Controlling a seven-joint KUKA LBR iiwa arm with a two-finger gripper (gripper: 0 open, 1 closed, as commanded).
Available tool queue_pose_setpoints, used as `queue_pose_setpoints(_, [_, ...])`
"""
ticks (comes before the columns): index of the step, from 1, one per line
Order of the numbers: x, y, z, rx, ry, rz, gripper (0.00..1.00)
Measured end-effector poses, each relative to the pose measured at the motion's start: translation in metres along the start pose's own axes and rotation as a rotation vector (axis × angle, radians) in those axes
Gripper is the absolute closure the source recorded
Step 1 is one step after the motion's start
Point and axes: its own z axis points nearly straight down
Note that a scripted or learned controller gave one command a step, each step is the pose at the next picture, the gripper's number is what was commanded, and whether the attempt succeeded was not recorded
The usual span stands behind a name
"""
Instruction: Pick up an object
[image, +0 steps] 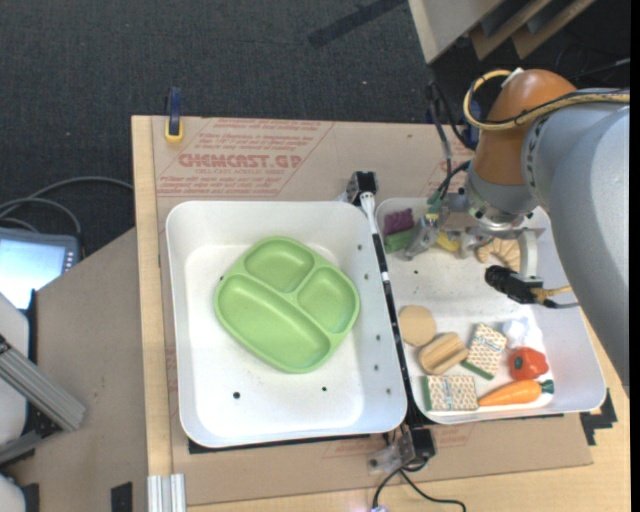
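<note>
Hovering at the right white bin's (590, 395) far edge, the two-finger gripper (455, 238), grip state indiscernible, lined up over purple-green toy food (399, 228).

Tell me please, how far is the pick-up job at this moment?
Done: the arm has reached into the right bin, and its tool sits low at the far end, beside a purple and green item. In hand: I see nothing between its fingers. Left: the grasp and lift. The carrot, tomato and bread roll lie untouched at the near end.
</note>
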Motion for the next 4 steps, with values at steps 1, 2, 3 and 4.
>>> queue_pose_setpoints(1, [0.000,0.000,0.000,0.000,0.000,0.000,0.00])
queue_pose_setpoints(2, [0.005,0.000,-0.002,-0.002,-0.004,0.003,0.00])
queue_pose_setpoints(3, [0.005,0.000,-0.002,-0.002,-0.004,0.002,0.00])
queue_pose_setpoints(4, [0.003,0.002,-0.011,-0.014,0.000,0.002,0.00])
